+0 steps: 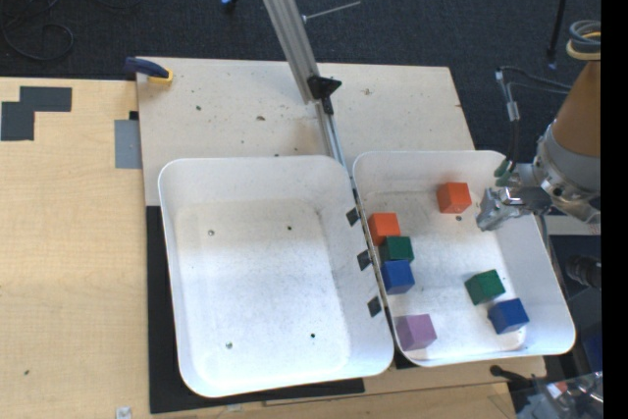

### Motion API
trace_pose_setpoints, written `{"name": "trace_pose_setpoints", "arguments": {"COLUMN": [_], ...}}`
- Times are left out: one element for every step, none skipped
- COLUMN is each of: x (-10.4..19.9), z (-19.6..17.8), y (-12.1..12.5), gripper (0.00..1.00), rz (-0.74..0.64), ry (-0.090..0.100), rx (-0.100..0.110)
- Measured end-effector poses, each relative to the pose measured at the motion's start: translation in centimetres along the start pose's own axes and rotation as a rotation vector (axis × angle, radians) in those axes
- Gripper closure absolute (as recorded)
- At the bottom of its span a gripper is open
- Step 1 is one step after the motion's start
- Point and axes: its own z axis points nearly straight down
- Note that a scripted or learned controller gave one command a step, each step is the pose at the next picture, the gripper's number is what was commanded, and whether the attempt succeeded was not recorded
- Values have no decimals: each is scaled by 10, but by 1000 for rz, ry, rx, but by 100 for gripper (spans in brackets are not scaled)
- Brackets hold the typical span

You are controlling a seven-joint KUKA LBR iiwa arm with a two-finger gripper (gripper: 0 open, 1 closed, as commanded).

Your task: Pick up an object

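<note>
While the hand (494, 208) hovers, grip unclear, right bin (549, 329) holds two orange, two blue, two green, one purple block.

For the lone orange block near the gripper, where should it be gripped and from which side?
Judging from its pose, take the orange block across two opposite side faces, coming straight down from above. It stands apart from the other blocks and from the bin wall, so all its sides look free. The gripper is beside it, to the view's right.
</note>
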Motion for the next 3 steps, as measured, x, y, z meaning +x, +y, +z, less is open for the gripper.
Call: {"name": "trace_pose_setpoints", "arguments": {"x": [51, 92, 152], "z": [14, 9, 12], "y": [19, 41, 58], "gripper": [100, 100, 100], "rz": [-3, -2, -4], "ry": [2, 2, 3], "rx": [6, 3, 4]}}
